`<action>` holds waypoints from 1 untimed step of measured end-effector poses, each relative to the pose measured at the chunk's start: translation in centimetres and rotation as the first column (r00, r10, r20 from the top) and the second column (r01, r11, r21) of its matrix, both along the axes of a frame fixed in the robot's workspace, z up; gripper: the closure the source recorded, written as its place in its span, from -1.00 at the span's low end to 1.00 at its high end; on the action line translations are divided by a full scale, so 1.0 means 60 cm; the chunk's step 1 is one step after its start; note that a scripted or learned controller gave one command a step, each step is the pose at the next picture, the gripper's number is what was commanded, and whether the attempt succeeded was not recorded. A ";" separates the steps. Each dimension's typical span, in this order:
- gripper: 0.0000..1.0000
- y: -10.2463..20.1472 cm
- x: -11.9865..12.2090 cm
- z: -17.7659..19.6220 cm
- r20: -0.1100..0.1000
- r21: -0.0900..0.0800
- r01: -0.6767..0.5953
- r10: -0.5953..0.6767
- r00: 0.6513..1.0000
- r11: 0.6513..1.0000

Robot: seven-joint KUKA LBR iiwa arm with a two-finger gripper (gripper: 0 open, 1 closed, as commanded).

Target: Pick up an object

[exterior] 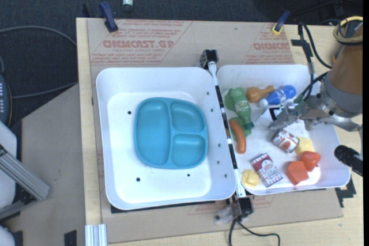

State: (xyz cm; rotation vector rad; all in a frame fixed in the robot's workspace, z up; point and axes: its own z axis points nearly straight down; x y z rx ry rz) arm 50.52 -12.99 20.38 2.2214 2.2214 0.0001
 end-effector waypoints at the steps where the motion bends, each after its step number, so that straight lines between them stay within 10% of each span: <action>1: -1.00 -0.080 0.180 -0.165 -0.001 -0.001 0.000 0.000 1.000 1.000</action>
